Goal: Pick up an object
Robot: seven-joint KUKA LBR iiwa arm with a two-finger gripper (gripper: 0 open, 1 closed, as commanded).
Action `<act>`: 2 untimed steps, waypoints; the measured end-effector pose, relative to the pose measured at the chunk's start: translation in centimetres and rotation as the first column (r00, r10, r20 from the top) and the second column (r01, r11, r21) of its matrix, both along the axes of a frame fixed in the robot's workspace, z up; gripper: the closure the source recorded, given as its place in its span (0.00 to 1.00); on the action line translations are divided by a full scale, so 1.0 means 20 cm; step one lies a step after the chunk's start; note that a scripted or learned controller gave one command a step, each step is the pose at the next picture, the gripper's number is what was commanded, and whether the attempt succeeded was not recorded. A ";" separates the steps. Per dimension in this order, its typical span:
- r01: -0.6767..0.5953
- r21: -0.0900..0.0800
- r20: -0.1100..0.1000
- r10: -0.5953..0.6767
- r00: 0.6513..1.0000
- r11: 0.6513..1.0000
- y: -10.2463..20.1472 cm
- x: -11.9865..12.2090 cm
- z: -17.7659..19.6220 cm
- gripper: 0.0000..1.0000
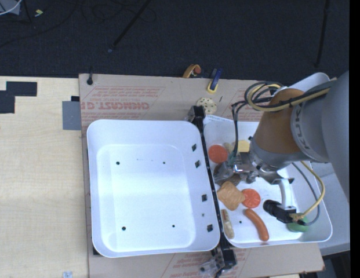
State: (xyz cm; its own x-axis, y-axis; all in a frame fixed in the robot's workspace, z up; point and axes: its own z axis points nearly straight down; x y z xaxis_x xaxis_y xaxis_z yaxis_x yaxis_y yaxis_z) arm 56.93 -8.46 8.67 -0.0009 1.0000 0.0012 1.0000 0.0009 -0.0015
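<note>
The arm reaches from the right into the right bin [319, 236], its orange band above the wrist. My gripper [236, 171] is low over the bin's left half. A red ball [218, 153] lies just to its upper left and a yellow block [243, 146] just above it. Right below the gripper sits a tan, bread-like piece [230, 196] with a flat red disc [251, 198] beside it. Nearer the front edge lie an orange sausage [257, 224] and a small tan stick [227, 223]. A green object [297, 227] peeks out at the front right.
The left white bin [98, 155] stands beside the right one, with a black clip strip [204, 172] between them. Behind the bins, on the cardboard, are a spotted die [206, 104], a blue-and-yellow clip [214, 81] and an orange loop [192, 70].
</note>
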 end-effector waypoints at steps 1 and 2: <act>0.001 -0.001 0.002 -0.001 1.000 1.000 0.01 0.11 0.02 0.00; 0.001 0.000 -0.004 -0.001 1.000 1.000 0.01 0.38 0.00 0.00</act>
State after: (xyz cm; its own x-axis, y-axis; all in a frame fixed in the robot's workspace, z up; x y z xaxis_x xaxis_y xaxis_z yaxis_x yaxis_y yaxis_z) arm 64.45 -8.20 8.72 0.0004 1.0000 0.0015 1.0000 -0.0003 -0.0055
